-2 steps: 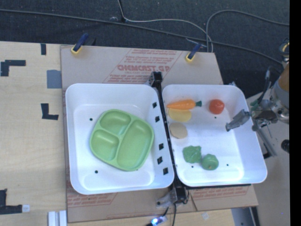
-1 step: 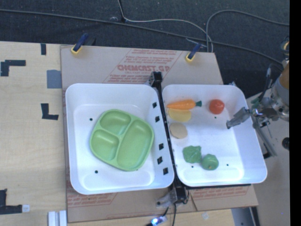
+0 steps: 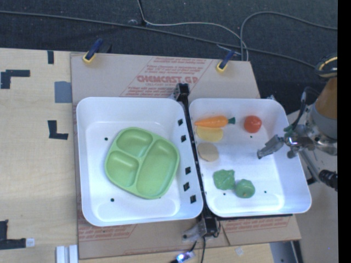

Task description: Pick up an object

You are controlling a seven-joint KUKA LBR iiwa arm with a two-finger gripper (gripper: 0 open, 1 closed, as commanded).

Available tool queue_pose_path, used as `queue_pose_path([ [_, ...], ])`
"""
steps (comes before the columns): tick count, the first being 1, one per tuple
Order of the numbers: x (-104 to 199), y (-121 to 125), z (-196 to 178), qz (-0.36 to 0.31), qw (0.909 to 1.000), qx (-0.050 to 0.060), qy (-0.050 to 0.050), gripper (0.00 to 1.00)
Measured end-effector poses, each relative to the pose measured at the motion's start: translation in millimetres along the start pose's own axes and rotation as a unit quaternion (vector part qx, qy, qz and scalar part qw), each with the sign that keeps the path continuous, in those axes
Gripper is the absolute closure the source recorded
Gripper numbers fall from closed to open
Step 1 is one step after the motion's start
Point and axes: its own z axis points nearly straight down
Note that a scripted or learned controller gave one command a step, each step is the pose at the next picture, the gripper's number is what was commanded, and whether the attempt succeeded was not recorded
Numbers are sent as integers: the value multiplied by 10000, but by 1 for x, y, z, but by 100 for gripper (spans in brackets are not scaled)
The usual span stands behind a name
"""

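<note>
This looks like a robotics lab or test cell rather than a home or kitchen. A pale wooden tabletop (image 3: 33, 163) carries a printed cardboard sheet (image 3: 164, 75) held down by yellow-and-blue clamps (image 3: 92, 52), with black tape marks (image 3: 55, 130) stuck to the wood. Two white bins (image 3: 88, 147) sit side by side on the cardboard, joined along a black strip. Loose cables (image 3: 192, 23) trail over dark carpet-like flooring (image 3: 66, 10) behind the bench, though its texture is hard to make out. The food pieces (image 3: 211, 122) appear to be plastic toys, and a grey robot arm (image 3: 315, 130) reaches in from the right.
</note>
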Motion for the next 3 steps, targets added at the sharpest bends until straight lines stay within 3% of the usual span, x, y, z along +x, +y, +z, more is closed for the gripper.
queue_pose_path([
  [2,-6,0,89,-3,10000,-1,1,0],
  [3,-5,1,77,-10,10000,-14,6,100],
])
